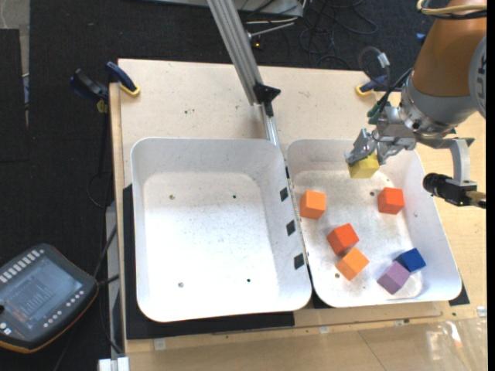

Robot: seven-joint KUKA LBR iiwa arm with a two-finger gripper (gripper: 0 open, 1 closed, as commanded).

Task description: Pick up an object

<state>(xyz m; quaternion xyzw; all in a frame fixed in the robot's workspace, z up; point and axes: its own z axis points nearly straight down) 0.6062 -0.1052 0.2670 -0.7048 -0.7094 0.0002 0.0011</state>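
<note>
My gripper hangs over the far part of the right bin, with a yellow block between its fingers, lifted off the bin floor. Below it in the same bin lie an orange cube, a red-orange cube, another red-orange cube, an orange cube, a blue cube and a purple cube.
The left bin lies beside the right one, sharing a raised middle edge. A slanted metal pole crosses the back of the bench. Clamps sit at the bench's back corners. A teach pendant rests at the lower left.
</note>
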